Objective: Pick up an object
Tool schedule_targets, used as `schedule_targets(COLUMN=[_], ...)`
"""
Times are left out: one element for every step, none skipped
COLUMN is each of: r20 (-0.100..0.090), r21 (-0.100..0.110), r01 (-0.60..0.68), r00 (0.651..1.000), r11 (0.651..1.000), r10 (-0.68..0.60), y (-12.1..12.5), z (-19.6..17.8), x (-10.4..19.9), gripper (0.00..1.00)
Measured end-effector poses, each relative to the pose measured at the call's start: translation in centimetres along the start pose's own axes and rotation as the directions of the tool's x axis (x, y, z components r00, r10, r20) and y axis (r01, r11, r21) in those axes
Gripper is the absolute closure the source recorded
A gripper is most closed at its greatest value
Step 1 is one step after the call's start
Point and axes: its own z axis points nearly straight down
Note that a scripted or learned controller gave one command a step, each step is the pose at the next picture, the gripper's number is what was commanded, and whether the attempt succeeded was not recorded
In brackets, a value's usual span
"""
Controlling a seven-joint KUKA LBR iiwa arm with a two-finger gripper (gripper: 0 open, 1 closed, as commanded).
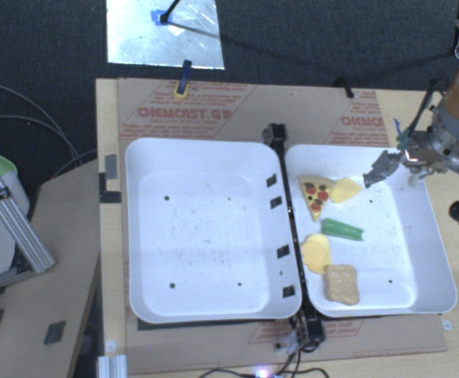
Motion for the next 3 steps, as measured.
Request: schedule_targets(r20=[0.002,0.002,-0.004], r21=[-0.003,-0.007,-0.008], r01=[0.001,-0.003,0.009], r00=[1.0,1.0,1.0], r11=[1.0,1.0,1.0], r10=[-0.001,0.003,-0.009], y=[-1.4,-1.2,-2.8], z=[18.8,17.1,8.1], x=[2.6,2.4,10.2], gripper=[0.0,1.0,1.0])
